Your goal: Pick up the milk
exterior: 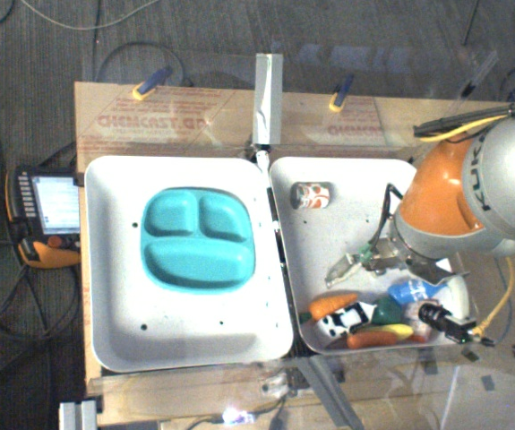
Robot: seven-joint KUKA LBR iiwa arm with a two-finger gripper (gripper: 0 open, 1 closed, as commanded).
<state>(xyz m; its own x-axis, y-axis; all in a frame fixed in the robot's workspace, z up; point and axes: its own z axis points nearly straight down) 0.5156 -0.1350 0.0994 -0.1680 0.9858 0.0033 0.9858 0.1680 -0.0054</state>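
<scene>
The milk (347,318) is a small black-and-white carton lying at the front of the right bin (347,227), wedged between a carrot (333,304) and other toy food. My gripper (354,263) hangs over the middle of that bin, a little behind and above the carton, and nothing shows in its grasp. The grey arm with its orange band (436,200) reaches in from the right and hides the bin's right side.
A small can (311,195) lies at the back of the right bin. A green item (388,312), a blue item (413,291) and a red and yellow piece (382,335) crowd the front right. The left bin holds a turquoise divided plate (199,240).
</scene>
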